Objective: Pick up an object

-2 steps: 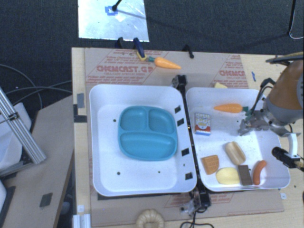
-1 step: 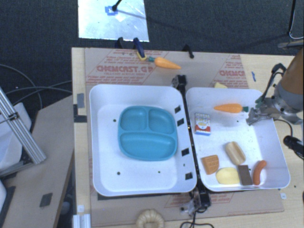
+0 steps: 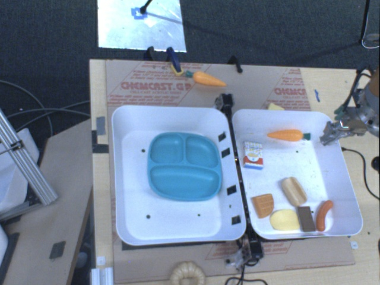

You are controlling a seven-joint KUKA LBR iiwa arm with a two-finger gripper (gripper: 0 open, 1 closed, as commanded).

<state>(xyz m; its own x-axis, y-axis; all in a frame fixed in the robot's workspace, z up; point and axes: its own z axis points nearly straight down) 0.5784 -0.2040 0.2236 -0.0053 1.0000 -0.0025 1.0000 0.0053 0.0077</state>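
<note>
The surface is a flat brown board with red printed letters, and it carries two shallow white bins side by side. The left bin has smooth plastic walls with rounded corners and holds a light blue plate, which is divided into three compartments. The right bin has the same shape and holds the small food toys.

The arm enters at the right edge of the view, and one sees just its grey wrist part. The gripper hangs over the right rim of the right bin, and its metal end points to the left, toward the carrot. I cannot tell if the fingers are spread or pressed together, and nothing is visible between them.

The orange carrot lies in the upper part of the right bin, near the gripper but apart from it. Its long axis runs left to right, with the thin tip to the left and the green end to the right. Below it, to the left, a small white carton lies flat. In the lower part of the bin lie a bread roll, a brown toast slice, a yellow rounded piece, a dark brown bar and a red sausage. A second carrot lies on the surface behind the left bin.
</note>
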